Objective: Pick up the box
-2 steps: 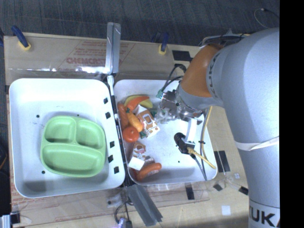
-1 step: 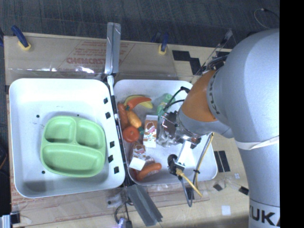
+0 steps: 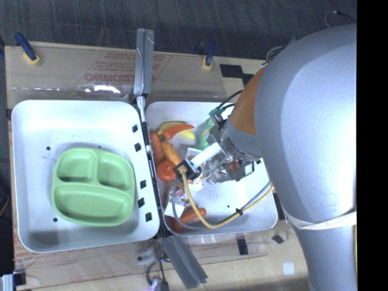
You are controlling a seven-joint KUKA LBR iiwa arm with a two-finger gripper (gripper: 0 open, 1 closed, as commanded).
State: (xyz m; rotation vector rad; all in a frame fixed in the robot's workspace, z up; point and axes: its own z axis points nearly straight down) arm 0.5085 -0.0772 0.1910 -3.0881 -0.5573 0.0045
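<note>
My gripper [image 3: 211, 170] is low in the right bin [image 3: 254, 220], reaching in under the big grey arm. A pale, shiny, crumpled-looking thing [image 3: 213, 176] lies right beneath it; I cannot tell whether this is the box. The wrist and arm cover much of the bin's right half. No object can be made out between the gripper's tips.
Toy food crowds the right bin's left side: an orange carrot [image 3: 171, 152], a red tomato [image 3: 165, 171], a yellow-orange slice [image 3: 174, 128], a green piece [image 3: 206, 130] and an orange piece [image 3: 193, 214] near the front. A green divided plate [image 3: 94, 187] lies in the left bin [image 3: 36, 120].
</note>
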